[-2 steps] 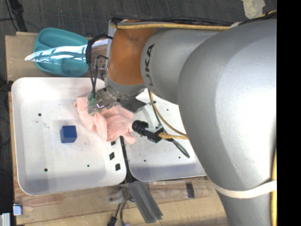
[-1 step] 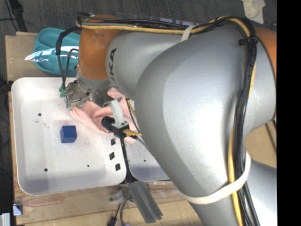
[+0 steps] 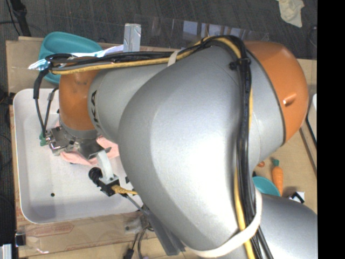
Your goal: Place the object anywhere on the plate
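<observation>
A large grey robot arm (image 3: 188,144) reaches low into the left white bin (image 3: 32,198), its gripper (image 3: 73,144) down over a pink plate (image 3: 81,155), likely for placing, though its state and the object's whereabouts cannot be told.

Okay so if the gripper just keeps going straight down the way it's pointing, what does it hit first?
Probably the pink object lying on the left bin's floor, right under the gripper. The arm hides the fingertips, so depth is unclear.
</observation>
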You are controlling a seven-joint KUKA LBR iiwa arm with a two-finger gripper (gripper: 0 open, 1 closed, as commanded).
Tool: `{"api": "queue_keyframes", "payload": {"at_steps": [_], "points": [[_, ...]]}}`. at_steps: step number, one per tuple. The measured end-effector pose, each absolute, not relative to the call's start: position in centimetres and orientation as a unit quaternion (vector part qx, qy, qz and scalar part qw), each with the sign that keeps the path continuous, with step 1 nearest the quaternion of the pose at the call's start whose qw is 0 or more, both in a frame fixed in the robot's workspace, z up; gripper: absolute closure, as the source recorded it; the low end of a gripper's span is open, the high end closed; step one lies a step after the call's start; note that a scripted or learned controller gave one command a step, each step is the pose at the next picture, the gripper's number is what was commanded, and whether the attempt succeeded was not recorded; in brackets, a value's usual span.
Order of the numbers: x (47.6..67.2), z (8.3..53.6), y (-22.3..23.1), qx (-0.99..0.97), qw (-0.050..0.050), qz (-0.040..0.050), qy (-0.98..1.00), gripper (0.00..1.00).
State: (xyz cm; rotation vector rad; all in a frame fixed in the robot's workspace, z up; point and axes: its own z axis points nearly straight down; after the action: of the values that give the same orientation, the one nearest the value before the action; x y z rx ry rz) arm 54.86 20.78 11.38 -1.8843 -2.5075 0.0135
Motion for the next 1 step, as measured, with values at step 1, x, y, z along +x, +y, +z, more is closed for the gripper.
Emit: {"api": "queue_keyframes", "payload": {"at_steps": [1], "points": [[60.47,16.33,19.11,-0.533,0.002,0.0029,-0.846,1.0]]}}
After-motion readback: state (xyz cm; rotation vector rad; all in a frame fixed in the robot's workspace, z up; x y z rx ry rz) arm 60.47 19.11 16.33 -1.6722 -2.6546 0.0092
